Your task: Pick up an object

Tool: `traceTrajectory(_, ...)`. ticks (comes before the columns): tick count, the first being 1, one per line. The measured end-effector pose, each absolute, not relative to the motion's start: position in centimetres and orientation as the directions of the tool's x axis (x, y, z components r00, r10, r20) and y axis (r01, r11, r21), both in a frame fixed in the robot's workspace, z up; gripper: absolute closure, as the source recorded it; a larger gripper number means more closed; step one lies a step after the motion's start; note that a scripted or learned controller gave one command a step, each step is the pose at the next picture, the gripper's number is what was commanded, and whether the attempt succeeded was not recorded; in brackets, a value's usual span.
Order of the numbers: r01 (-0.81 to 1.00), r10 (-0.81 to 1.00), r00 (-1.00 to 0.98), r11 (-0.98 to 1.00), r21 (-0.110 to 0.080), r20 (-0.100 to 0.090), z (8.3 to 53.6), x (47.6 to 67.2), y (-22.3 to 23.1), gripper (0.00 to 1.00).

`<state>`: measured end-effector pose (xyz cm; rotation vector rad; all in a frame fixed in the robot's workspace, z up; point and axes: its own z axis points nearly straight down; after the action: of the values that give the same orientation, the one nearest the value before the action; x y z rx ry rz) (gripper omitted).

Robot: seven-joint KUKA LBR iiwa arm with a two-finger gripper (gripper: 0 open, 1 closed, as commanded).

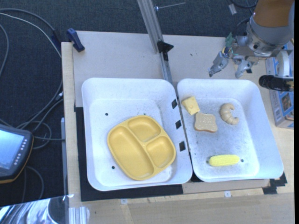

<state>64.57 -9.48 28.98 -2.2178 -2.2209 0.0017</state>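
Poised above the far rim of the right bin [261, 90]: gripper [230, 68], its two fingers spread apart with nothing between them, tips pointing down and toward the bins. Reaching in from the right, grey arm [266, 29] with the orange band above the wrist, bent so the wrist hangs just outside the bin's back wall.

Lying below and nearer the camera than the jaws, four candidates on the right bin's floor: croissant [229, 113] closest, curved, its long axis roughly up and down the picture; toast slice [205, 122] just left of it; cheese wedge [190, 105] touching or nearly touching the toast's upper corner, hard to tell from this angle; corn cob [224, 160] well apart near the front wall, long axis across the picture. In the left bin [93, 97], a yellow divided plate [141, 146], farther off.

Probably needed: a short reach forward and a descent over the croissant, closing across its narrow width.
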Motion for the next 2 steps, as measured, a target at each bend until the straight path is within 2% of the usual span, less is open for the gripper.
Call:
traceTrajectory(1, 1.000, 1.000, -0.001, 0.001, -0.003, 0.001, 29.0, 64.6, -9.5, 0.00)
traceTrajectory(2, 1.000, 1.000, -0.001, 0.001, -0.006, 0.001, 24.7, 64.1, -9.1, 0.00)
